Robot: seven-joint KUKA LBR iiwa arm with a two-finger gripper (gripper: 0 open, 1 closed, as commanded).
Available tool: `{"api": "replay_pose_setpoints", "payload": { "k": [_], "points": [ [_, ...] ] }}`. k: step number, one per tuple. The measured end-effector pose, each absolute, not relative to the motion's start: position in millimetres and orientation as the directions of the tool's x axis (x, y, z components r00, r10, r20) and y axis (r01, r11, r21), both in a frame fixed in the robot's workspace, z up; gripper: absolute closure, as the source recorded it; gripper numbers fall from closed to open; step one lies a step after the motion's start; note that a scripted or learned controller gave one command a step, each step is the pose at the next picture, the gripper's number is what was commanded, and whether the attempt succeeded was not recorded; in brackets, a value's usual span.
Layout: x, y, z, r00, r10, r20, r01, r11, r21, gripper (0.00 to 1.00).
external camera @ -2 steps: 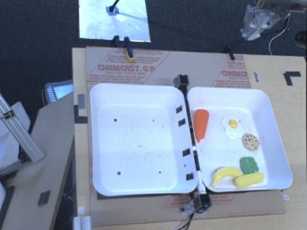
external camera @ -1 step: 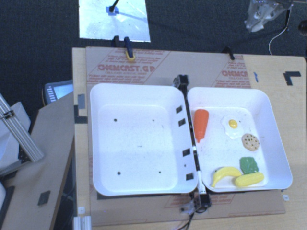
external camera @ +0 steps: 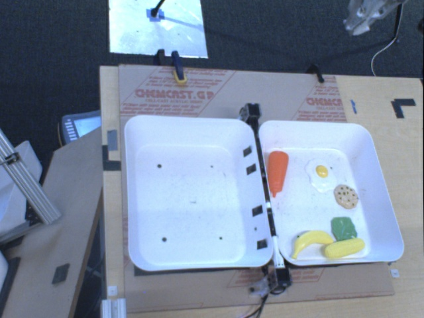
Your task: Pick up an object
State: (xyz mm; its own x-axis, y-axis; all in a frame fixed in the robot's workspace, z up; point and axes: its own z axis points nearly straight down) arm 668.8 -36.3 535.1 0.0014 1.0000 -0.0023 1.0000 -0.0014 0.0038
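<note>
Gripper (external camera: 366,10) hangs high at far right, well clear of both bins and carrying nothing; too blurred to tell whether the jaws are spread or pressed together. All candidates lie in the right bin (external camera: 379,171): a tapered orange carrot (external camera: 277,171) by the left wall, a flat glossy fried egg (external camera: 321,175), a thin speckled cookie (external camera: 346,196), and a curved banana (external camera: 309,241) at the near edge. Judgement: take the carrot, descending straight down with jaws across its width; the egg and cookie look too flat to pinch.
</note>
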Motion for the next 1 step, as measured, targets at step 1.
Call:
{"api": "replay_pose_setpoints", "payload": {
  "k": [1],
  "points": [
    [668.3,-43.8,535.6,0.000,1.000,-0.001,1.000,0.000,0.004,1.00]
  ]
}}
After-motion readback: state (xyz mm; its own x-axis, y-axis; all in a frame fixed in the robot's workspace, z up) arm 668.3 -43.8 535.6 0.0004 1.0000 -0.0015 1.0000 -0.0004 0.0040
